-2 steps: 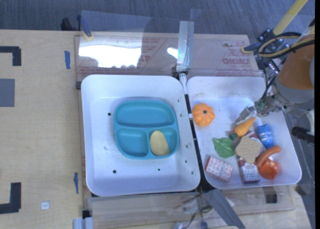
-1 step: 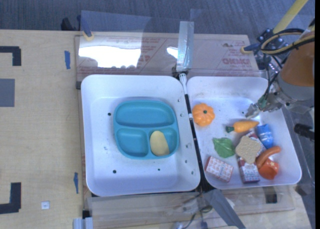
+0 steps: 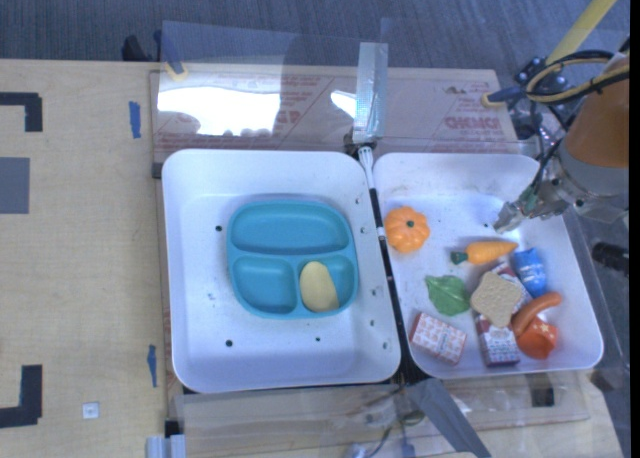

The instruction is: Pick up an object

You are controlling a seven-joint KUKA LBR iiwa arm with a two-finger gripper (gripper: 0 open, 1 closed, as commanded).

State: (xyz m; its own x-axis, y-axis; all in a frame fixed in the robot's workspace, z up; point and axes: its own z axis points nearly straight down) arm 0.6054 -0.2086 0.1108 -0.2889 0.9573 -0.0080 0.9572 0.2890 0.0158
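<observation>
The right bin [image 3: 590,346] holds the loose objects. An orange pumpkin [image 3: 407,229] sits at its left side. Near the middle, an orange carrot [image 3: 487,252] lies beside a blue can [image 3: 529,270]. Below them are a green leaf [image 3: 447,293], a tan bread slice [image 3: 497,296] and a red-and-orange piece [image 3: 537,324]. Two small patterned boxes [image 3: 438,336] [image 3: 498,346] lie along the front. My gripper [image 3: 512,214] hangs over the bin's upper right, just above the carrot, with nothing visibly held.
The left bin [image 3: 190,266] holds a blue divided tray [image 3: 285,236] with a yellow oval object [image 3: 318,286] in its lower right compartment. A clear panel [image 3: 260,106] and a metal divider post [image 3: 370,91] stand behind the bins. Cables [image 3: 560,71] trail at the upper right.
</observation>
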